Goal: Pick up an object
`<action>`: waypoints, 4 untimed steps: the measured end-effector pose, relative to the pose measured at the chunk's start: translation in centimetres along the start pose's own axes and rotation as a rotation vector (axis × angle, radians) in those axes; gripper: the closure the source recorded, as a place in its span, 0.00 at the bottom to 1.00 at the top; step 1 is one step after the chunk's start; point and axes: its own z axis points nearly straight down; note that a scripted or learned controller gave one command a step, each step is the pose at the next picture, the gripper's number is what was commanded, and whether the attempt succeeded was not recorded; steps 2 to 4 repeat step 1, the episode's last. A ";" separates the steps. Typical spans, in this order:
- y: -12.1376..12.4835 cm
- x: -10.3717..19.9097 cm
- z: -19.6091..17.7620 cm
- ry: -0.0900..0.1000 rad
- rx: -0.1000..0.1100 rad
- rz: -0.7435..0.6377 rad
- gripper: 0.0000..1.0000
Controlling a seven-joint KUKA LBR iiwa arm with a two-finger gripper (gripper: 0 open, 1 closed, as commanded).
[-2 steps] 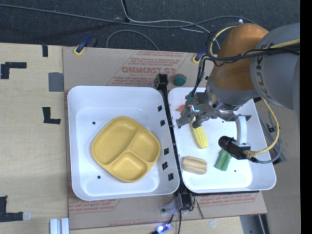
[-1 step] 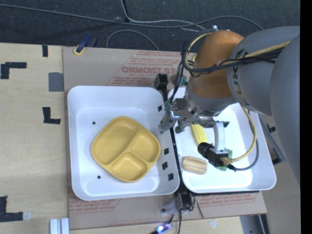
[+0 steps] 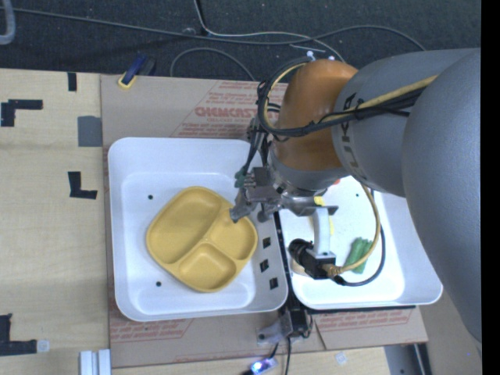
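- The yellow divided plate is what I'm after. It lies flat in the left bin, about in the middle and a bit towards the right wall, turned at an angle to the bin's sides. I can see three compartments and nothing in them.
- The hand is down at the plate's far right rim, right on it or just above; from this slant I honestly can't say which. I also can't tell whether it's clenched or released, because the wrist hardware covers the tip. So I'm not calling it a grasp.
- The arm comes in from the right and covers a big part of the right bin, with the orange band sitting over the far end of the divide between the two bins.
- In the right bin there's a small green thing near the middle, well apart from the plate.
- Both bins sit on a cardboard sheet with red print, on the pale wood-look surface with black marks on its left part.
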 end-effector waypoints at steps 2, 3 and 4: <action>0.1 -0.2 0.0 -0.001 -0.001 0.003 0.00; 0.1 -0.2 0.0 -0.001 -0.001 0.003 0.00; 0.1 -0.2 0.0 -0.001 -0.001 0.003 0.00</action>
